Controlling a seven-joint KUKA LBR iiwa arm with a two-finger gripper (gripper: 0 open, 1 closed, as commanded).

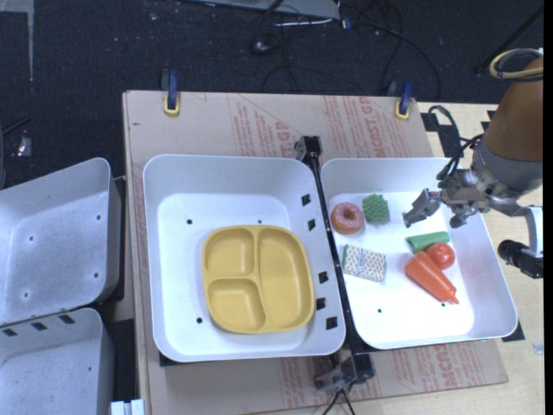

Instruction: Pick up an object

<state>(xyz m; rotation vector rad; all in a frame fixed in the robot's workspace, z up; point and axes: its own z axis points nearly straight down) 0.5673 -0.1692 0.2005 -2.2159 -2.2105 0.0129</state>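
In the right bin (484,314) lay the things to choose from: an orange carrot (430,277) with a red tomato (441,254) touching its upper side and a green piece (428,241) just above that. Nearer the divider sat a pink doughnut (347,218), a green bumpy item (375,207) beside it, and a pale patterned packet (364,263) below them. The hand (439,207) hung over the bin's upper right part, just above the green piece, its fingers spread apart with nothing between them. The left bin (173,232) held a yellow divided plate (258,278). Both bins rested on the worktop (225,119).
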